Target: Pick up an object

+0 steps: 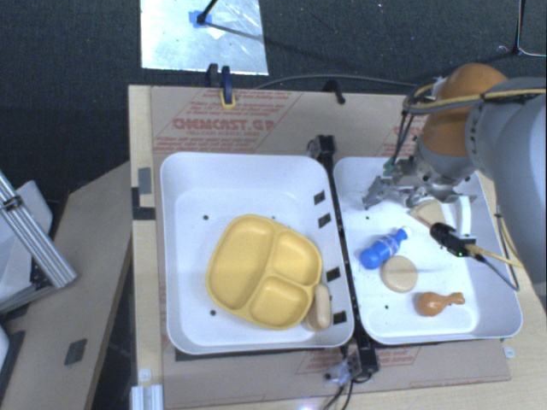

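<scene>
My gripper (395,192) hangs over the far left part of the right bin (496,323), low above its floor, with nothing visibly in it. A blue bottle (381,248) lies on its side a little nearer than the gripper. Beside the bottle sits a round tan disc (399,274), and a brown drumstick-shaped toy (438,301) lies near the front. A pale tan piece (427,212) lies just right of the gripper, partly under the wrist. The left bin (184,229) holds a yellow divided plate (263,270) with a beige bread-like piece (320,307) at its near right corner.
The grey arm (504,135) with its orange band (466,88) covers the right bin's far right corner. A black part with a yellow cable (453,239) hangs over that bin's right side. A black divider (340,237) runs between the bins.
</scene>
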### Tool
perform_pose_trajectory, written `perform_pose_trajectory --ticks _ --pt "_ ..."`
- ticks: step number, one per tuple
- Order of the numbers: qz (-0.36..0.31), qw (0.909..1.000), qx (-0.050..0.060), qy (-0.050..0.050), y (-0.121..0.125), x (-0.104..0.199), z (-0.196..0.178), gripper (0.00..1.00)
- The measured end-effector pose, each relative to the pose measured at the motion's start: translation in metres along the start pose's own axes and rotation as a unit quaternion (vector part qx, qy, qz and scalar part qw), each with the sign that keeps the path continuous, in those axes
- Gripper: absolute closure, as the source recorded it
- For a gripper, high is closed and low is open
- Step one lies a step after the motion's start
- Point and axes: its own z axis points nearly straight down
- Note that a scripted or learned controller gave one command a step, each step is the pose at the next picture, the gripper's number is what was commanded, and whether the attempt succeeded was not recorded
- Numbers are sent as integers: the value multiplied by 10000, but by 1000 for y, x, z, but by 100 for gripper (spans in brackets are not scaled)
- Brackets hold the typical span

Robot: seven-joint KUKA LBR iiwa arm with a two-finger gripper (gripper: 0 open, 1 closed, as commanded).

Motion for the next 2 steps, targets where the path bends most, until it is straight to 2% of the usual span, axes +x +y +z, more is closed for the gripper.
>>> perform_pose_trajectory --ticks 1,2 --pt "-2 10000 -29 -4 2 0 -13 100" --pt "10 10000 -31 -4 -5 -6 -64 100"
